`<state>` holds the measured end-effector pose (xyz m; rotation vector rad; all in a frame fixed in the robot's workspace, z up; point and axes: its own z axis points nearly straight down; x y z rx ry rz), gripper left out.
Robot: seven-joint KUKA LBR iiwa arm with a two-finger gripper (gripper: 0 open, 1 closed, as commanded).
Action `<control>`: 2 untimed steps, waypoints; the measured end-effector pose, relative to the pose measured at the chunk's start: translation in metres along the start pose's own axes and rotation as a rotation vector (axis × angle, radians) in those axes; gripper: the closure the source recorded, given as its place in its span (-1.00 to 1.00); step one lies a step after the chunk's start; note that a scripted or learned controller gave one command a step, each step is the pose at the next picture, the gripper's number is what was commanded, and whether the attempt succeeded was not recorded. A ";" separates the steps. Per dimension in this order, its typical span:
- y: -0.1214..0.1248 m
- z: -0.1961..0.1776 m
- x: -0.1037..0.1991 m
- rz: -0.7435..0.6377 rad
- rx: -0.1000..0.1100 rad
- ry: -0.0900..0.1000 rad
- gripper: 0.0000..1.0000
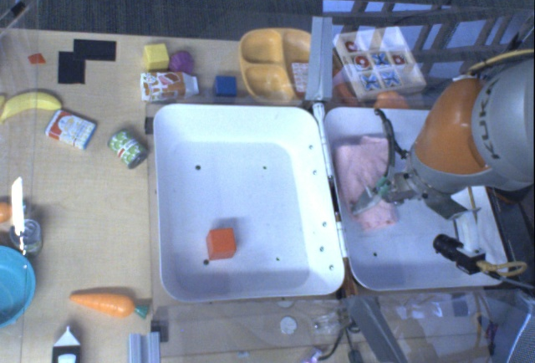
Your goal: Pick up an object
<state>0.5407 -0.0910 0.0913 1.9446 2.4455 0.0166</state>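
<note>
A pink cloth (364, 177) lies crumpled in the left half of the right bin (401, 269). My gripper (374, 197) is down on the cloth's lower part, reaching in from the right under the grey and orange arm (456, 140). An orange cube (221, 242) sits alone in the lower left of the left bin (242, 135), far from the gripper.
A yellow divided dish (269, 62) and a printed box (378, 58) stand behind the bins. On the wooden bench at left are a banana (29, 104), small cartons, a can (128, 147), a carrot (102, 302) and a blue bowl (12, 286).
</note>
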 end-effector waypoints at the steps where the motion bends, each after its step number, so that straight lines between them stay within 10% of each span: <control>1: 0.004 -0.013 0.001 -0.003 -0.008 -0.002 1.00; 2: 0.056 -0.106 0.023 0.058 0.013 0.005 1.00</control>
